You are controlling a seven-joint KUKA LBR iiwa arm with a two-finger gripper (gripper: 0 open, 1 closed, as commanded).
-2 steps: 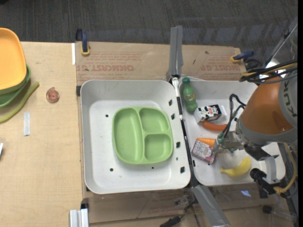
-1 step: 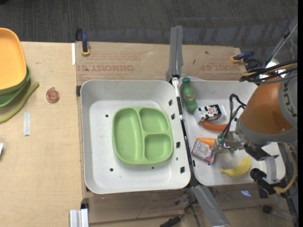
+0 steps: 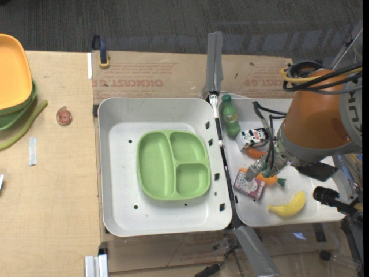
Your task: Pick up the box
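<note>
One banana [image 3: 289, 205] lies nearest, in the right bin [image 3: 253, 215]; one box [image 3: 249, 184] sits at that bin's left side, directly under the gripper [image 3: 258, 171], grip state indeterminable; one green bottle [image 3: 229, 115]; left bin [image 3: 115, 172] holds one divided green plate [image 3: 173, 165].

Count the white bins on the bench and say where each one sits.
2. The left bin holds a green divided plate; the right bin, touching it, lies partly under the arm.
</note>
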